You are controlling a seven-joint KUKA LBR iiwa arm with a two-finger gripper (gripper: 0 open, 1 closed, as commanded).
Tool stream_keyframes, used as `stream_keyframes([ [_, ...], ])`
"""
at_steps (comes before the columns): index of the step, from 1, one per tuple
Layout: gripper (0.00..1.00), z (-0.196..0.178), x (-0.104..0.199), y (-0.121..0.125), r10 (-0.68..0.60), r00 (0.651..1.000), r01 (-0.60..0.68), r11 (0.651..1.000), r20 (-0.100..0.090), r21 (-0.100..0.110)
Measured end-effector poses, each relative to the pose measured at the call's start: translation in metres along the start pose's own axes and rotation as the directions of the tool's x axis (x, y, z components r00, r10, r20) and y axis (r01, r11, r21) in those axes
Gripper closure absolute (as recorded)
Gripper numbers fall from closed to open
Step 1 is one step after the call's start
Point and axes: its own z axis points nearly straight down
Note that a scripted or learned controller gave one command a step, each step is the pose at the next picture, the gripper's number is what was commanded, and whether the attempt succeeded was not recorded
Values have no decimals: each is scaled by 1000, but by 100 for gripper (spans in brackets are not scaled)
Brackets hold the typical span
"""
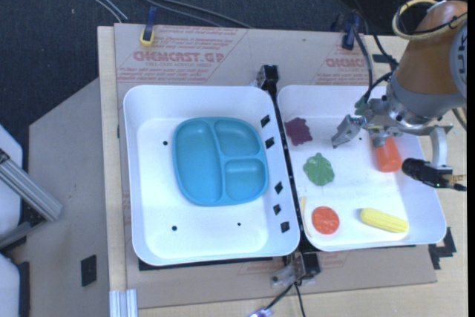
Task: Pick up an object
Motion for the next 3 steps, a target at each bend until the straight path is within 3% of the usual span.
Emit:
stream_keyframes([
  [1,0,45,6,-3,-1,1000,1,1000,-1,0],
  [2,100,31,6,-2,-1,1000,1,1000,1,-7],
  [3,100,-22,16,3,-3,1000,3,1000,3,-12],
])
